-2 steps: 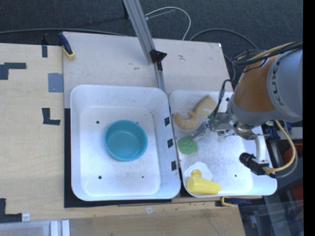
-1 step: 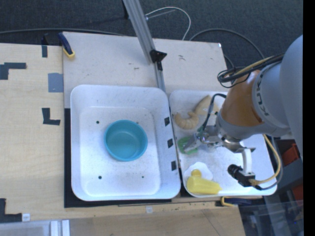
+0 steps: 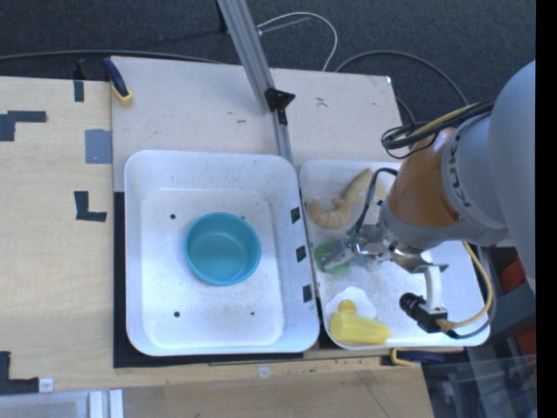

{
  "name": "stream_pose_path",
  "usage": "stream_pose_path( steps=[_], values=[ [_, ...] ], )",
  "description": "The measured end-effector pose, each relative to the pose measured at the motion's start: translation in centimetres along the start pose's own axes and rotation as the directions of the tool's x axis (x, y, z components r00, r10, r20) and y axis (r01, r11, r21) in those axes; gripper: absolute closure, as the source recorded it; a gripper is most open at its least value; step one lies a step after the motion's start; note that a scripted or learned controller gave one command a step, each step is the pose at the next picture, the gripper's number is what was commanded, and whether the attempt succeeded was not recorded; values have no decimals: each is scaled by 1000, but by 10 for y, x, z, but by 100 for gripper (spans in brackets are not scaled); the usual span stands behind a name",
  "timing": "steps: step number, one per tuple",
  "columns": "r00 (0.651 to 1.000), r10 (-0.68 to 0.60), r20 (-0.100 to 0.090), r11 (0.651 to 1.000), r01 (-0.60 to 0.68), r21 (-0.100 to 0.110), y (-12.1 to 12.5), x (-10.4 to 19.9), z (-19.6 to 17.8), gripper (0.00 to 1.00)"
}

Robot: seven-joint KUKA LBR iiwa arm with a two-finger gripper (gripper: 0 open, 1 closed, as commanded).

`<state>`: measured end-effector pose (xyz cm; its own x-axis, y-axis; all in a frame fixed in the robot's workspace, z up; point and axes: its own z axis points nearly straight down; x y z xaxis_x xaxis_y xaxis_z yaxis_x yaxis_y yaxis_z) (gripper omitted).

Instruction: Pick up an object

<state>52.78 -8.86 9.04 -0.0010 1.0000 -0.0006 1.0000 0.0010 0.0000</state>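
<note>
Yellow plastic bottle (image 3: 359, 327) is lying at the right bin's (image 3: 466, 336) near edge; you are watching the gripper (image 3: 352, 249) hovering beside a green plastic piece (image 3: 330, 254), finger state indiscernible. Crowding tan croissant-shaped toy (image 3: 341, 204) risks deflecting your grasp.

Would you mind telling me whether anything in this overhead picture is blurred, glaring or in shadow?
In the camera view, the blue bowl looks sharp; the white bins are bright but keep their speckles; the arm's grey shell at the right is soft and close; the gripper sits in its shade.
</note>
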Motion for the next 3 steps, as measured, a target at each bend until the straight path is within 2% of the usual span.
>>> stream_pose_path(
  steps=[1, 2, 3],
  values=[
    [1000, 0, -2, 1000, 0, 2, 0, 1, -10, 100],
    [1000, 0, 0, 1000, 0, -2, 4, -4, -54, 100],
    [1000, -1, 0, 1000, 1, -4, 10, -2, -115, 100]
  ],
)
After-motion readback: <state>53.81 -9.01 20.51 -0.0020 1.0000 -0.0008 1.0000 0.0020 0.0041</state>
